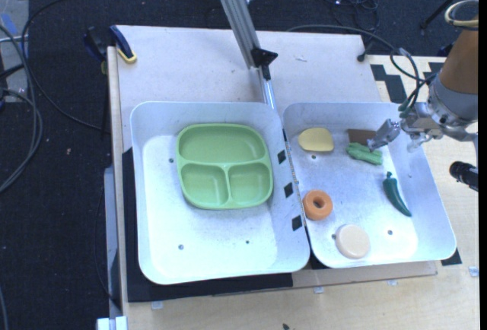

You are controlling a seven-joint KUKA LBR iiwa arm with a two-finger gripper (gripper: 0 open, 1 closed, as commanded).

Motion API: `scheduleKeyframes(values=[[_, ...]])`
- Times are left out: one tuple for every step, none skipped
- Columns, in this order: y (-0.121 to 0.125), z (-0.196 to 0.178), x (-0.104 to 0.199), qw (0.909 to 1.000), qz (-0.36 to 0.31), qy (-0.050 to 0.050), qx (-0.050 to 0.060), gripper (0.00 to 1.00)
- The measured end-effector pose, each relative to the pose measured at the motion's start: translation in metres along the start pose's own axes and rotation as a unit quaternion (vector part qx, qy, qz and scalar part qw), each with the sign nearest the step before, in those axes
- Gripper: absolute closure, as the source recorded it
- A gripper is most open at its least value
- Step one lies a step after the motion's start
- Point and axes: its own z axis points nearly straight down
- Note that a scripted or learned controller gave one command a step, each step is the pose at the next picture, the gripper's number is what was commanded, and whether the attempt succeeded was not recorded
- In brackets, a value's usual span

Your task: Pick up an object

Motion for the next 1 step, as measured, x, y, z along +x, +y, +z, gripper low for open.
scheduleKeyframes(values=[[-0.0047,0.0639,0.0011,1.0000,0.000,0.001,0.001,0.00]])
